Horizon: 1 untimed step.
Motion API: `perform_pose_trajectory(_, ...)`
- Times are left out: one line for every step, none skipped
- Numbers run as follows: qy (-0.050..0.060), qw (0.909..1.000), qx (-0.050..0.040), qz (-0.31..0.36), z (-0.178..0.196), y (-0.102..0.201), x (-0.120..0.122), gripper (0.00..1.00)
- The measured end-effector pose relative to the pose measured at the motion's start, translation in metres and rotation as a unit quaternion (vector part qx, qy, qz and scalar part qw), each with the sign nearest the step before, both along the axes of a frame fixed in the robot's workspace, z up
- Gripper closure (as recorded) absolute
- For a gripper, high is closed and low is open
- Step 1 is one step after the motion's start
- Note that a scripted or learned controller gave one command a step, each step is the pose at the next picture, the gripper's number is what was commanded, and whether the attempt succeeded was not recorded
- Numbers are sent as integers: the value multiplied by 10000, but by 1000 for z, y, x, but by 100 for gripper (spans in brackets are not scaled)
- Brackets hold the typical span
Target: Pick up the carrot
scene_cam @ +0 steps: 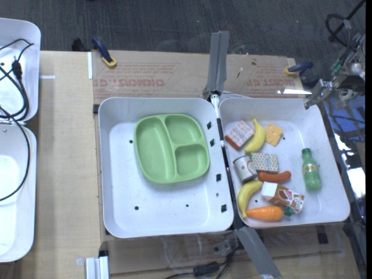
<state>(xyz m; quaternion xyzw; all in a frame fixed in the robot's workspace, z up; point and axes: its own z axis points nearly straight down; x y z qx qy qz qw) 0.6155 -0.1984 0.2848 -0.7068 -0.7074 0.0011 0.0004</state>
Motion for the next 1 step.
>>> perform_pose_trajectory(-1,9914,5,1311,-67,35,-57,0)
